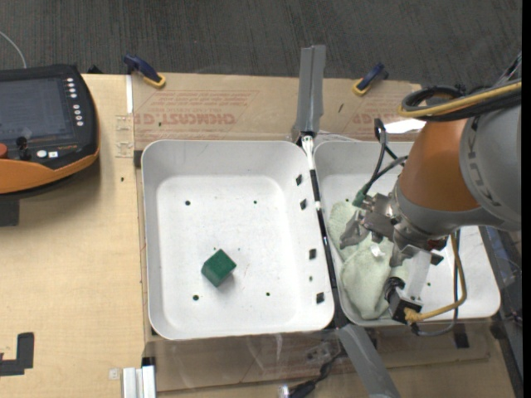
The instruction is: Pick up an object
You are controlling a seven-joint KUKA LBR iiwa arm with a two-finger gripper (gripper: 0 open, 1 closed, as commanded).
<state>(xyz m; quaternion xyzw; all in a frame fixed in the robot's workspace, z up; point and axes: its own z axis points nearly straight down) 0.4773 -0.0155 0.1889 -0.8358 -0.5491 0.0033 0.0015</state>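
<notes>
My tool [383,259] hangs low over the pale cloth [358,270] in the right bin [489,305]; whether it is spread or pinching, I cannot tell. Step in hand, I judge: the grasp. Next comes a straight lift. Farther left, the green block [219,268] lies in the left bin [166,222].

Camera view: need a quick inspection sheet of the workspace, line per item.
Surface: cardboard-covered bench bearing left bin and right bin.
Job's things: green block alone in left bin; pale soft objects in right bin.
Clutter: nothing seen.
Grippers: gripper low over the pale objects, fingers hidden.
Cables: black and yellow cables along the wrist.
Surroundings: teach pendant at left; clamps on the far edge.
</notes>
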